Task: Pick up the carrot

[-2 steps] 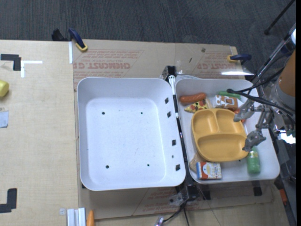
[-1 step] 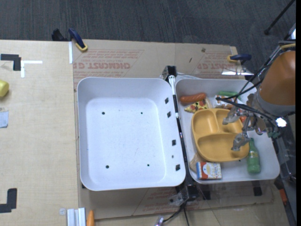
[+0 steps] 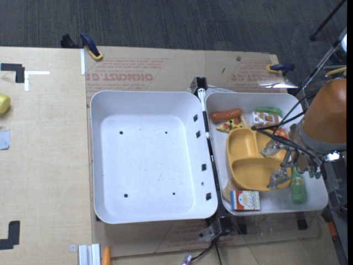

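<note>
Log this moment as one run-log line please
gripper: over yellow tray, right bin | carrot: not identified | hot dog: right bin, far end

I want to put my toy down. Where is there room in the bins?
The left bin has a wide bare floor from wall to wall. The right bin is crowded: yellow divided dish, hot dog, small carton, green bottle, and the hand over the dish.

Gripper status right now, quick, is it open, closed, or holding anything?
Gripper: open, over the yellow divided tray in the right bin; nothing between its fingers.
</note>
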{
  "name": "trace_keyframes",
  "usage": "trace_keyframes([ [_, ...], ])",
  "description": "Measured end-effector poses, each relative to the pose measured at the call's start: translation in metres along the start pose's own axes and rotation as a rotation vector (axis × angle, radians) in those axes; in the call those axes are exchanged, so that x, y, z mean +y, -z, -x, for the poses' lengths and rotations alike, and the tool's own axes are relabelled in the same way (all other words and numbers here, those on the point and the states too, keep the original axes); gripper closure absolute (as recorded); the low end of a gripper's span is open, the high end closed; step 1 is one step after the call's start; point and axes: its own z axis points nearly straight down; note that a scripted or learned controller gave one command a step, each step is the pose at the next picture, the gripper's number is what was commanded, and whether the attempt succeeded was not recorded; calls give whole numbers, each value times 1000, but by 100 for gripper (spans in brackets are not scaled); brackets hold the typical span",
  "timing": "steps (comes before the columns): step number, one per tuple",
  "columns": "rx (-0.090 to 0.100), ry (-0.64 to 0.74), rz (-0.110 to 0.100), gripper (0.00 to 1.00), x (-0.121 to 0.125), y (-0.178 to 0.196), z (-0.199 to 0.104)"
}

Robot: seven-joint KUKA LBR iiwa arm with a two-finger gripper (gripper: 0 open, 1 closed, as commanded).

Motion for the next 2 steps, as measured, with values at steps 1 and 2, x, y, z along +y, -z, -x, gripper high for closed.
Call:
trace_keyframes([
  [1, 17, 303, 6, 0, -4, -5, 33],
  [2, -6, 305, 0, 100, -3, 9, 41],
])
